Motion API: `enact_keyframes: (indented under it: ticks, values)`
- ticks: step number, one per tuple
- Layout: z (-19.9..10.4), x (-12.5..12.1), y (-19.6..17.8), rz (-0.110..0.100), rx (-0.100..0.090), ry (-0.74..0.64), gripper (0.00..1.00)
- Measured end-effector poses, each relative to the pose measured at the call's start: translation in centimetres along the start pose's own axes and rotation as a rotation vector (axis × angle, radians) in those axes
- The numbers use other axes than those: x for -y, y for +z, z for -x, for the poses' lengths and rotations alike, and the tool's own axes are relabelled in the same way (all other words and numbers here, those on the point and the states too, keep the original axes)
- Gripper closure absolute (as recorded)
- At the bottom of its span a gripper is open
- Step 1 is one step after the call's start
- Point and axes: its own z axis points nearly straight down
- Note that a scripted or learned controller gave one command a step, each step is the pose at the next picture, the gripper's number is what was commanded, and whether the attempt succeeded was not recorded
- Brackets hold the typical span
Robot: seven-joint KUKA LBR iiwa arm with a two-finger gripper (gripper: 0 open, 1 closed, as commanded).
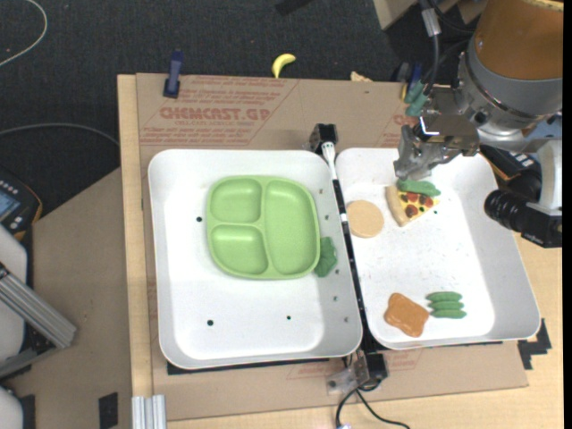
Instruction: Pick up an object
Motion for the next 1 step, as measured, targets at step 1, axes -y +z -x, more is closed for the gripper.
enact_keyframes:
  ticks: [1]
  values:
    - [-0.81,2.38,1.25,-0.007,-0.001,0.0,1.0]
